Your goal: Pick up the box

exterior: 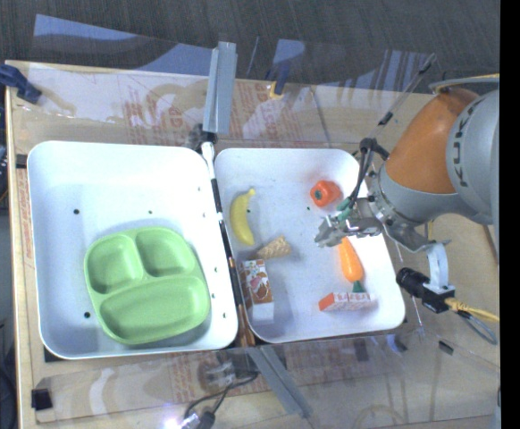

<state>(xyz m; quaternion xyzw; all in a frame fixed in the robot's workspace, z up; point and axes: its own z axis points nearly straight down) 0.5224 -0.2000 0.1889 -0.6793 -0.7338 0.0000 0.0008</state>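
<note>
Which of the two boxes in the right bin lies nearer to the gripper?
The orange-and-white box, near the bin's front right corner just below the carrot. The brown box lies farther from the gripper, against the bin's left wall.

My arm (439, 164) grey, orange band | bins (54, 172) white | tray (148, 284) lime green | banana (241, 218) yellow | carrot (350, 260) orange | box (258, 282) brown-red print

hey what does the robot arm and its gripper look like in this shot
The arm is bulky and rounded, grey, with a broad orange band above the wrist and dark lettering on the grey shell. Thin dark cables run along it to a small metallic gripper.
</note>
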